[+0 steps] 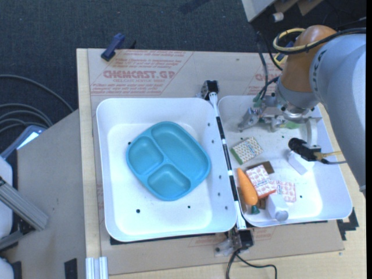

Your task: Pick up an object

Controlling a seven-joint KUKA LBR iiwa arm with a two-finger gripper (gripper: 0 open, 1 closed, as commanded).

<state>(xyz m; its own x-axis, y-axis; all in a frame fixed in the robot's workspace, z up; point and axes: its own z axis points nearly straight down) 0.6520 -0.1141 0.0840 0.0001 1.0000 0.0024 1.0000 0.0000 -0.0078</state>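
One blue tray [168, 160] lies well left of your gripper [260, 116]; one carrot [246, 187] and three small packets [263, 179] lie just below it. Grip: can't tell.

- The grey arm [343, 80] enters from the right of the camera view, its bulky upper link filling the top-right corner.
- An orange band [302, 60] rings the arm just above the wrist.
- The wrist angles down and to the left.
- The gripper [256, 116] hangs low at the wrist's end; how its metal parts are set is too small to tell.
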